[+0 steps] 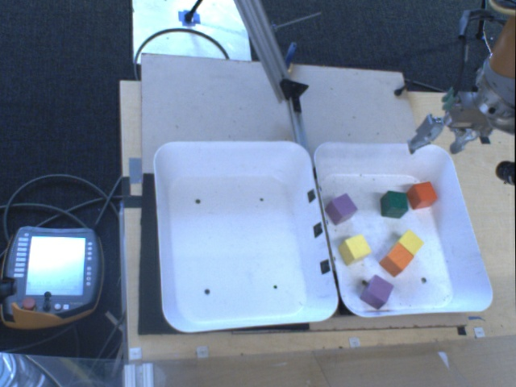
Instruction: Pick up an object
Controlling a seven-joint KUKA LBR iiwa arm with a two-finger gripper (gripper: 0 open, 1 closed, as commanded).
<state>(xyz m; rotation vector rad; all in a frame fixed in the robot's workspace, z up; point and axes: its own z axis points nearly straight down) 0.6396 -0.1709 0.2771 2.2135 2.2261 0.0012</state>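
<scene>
Gripper (pixel 442 133) hung over the far right corner of the right bin (pixel 466 216), its two grey fingers spread apart with nothing between them, above the bin's rim and clear of every block. Beneath lay the bench (pixel 347 95), a pale board with a wooden border, carrying both white bins side by side. Left bin (pixel 177 216) sat toward the bench's left edge, its floor showing four small dark holes. All seven blocks lay in the right bin. A red block (pixel 422 194) sat nearest the far right corner, with a green block (pixel 394 204) just beside it on its left. A purple block (pixel 340 208) lay near the bin's left wall. Toward the middle sat a yellow block (pixel 354 249), and to its right a smaller yellow block (pixel 410 242) touched an orange block (pixel 396 260). A second purple block (pixel 376 291) lay close to the near edge. Off the bench's left edge, a pendant (pixel 50 276) with a bright screen rested on the dark floor.
</scene>
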